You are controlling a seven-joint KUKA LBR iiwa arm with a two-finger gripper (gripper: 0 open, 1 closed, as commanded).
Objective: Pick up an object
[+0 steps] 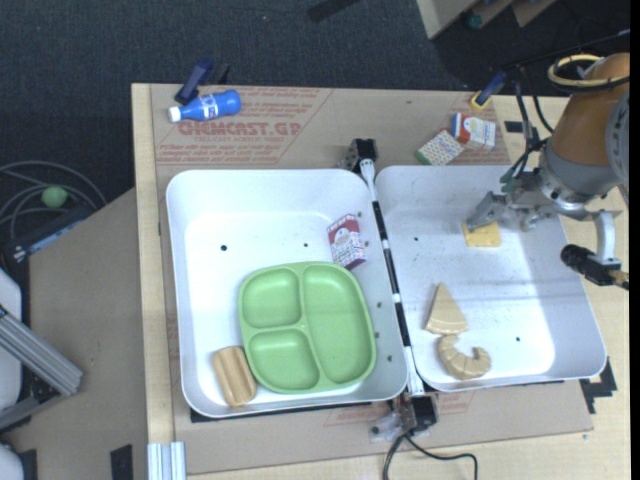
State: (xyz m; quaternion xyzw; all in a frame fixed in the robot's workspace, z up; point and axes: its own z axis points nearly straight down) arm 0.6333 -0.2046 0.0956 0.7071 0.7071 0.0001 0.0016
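Objects lie in both bins: nearest, a tan bread stick (232, 375) beside a green divided plate (305, 325) in the left bin (195, 218); a croissant (462, 358) and wedge (445, 310) in the right bin (560, 298). Farther, a red-and-white carton (346, 241), lettering unreadable, and a yellow block (483, 234). The gripper (510, 211) hangs just above that block; I cannot tell how its jaws stand. Beyond, the bench board (300, 118) reads roughly "GIGACAST".

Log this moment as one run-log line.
arm: over right bin | tool: at yellow cheese block | grasp: unconfirmed | left bin: green tray
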